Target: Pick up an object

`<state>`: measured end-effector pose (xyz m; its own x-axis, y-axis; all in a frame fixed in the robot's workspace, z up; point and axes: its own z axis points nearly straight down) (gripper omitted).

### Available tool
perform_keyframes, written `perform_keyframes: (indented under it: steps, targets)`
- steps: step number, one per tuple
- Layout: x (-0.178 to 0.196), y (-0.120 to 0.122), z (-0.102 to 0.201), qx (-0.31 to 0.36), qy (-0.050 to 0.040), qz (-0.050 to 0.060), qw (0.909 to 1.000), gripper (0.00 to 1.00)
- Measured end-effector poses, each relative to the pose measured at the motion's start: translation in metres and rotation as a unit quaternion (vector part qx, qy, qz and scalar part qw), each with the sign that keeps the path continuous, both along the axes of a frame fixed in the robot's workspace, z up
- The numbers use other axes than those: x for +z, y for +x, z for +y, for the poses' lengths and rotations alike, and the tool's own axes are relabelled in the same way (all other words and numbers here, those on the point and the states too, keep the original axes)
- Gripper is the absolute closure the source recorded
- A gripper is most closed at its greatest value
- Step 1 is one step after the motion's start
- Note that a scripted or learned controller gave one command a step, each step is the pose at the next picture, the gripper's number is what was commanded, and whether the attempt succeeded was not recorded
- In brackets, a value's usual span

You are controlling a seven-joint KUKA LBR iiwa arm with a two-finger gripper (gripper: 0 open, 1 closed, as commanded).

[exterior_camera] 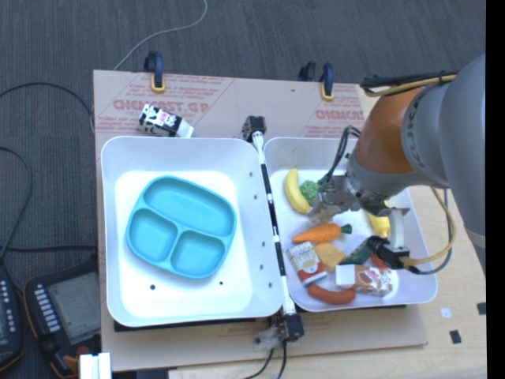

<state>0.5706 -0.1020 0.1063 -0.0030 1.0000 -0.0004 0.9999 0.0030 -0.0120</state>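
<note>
Several toys crowded right bin [422,290]. Claw [331,201] hung between banana [295,192] and carrot [319,233]; finger state indiscernible. Risk: descent nudged neighbours, grabbed nothing.

My arm [442,125] is smooth grey with a rounded orange band [387,136] above the wrist; thin black cables [442,247] loop beside it.
</note>
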Motion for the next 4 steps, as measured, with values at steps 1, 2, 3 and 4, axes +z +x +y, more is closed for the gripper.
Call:
perform_keyframes:
  steps: [1, 2, 3, 4]
  targets:
    - [0.000, 0.000, 0.000, 0.000, 0.0001, 0.000, 1.0000, 0.00]
    - [0.007, 0.000, 0.001, 0.001, 0.0002, 0.003, 1.0000, 1.00]
    - [0.007, 0.000, 0.001, 0.001, 0.0002, 0.003, 1.0000, 0.00]
    - [0.013, -0.001, 0.001, 0.002, 0.0003, 0.005, 1.0000, 1.00]
